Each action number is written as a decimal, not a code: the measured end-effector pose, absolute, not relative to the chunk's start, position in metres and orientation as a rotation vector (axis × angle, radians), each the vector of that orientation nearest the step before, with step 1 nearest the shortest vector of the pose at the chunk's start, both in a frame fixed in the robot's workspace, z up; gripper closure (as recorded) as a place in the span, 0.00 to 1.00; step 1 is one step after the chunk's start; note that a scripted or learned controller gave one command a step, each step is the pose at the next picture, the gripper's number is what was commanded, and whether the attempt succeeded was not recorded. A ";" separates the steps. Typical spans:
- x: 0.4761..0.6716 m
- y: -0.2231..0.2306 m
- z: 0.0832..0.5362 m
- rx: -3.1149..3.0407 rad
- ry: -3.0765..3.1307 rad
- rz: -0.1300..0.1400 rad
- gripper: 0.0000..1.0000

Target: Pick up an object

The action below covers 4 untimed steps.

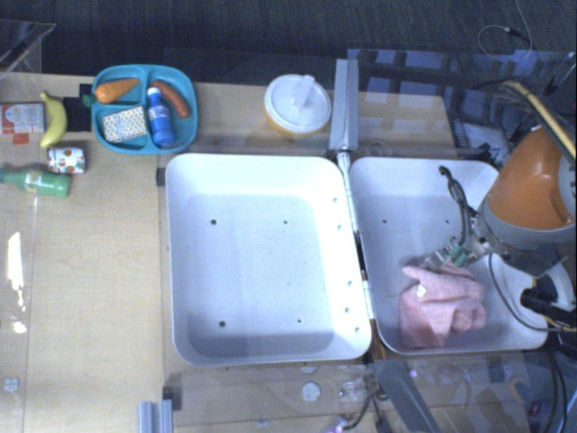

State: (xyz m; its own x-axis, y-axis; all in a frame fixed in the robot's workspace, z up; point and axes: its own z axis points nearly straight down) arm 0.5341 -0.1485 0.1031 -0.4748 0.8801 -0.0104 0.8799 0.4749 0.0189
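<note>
The pink cloth (442, 307) lies crumpled in the right bin (397, 197), toward its 5 o'clock corner; the gripper (453, 256) sits at the cloth's 12 o'clock edge (whether it touches is unclear).

Grey arm (532, 206) low at right, hand (453, 257) down.
</note>
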 end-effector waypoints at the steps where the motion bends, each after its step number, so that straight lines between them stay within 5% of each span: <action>1: 0.534 -0.149 0.103 1.600 2.682 0.017 0.00; 2: 0.499 -0.091 0.091 1.651 2.654 0.013 0.00; 3: 0.513 -0.110 0.091 2.164 2.259 0.019 0.00; 4: 0.572 -0.093 0.090 2.210 2.215 0.016 0.00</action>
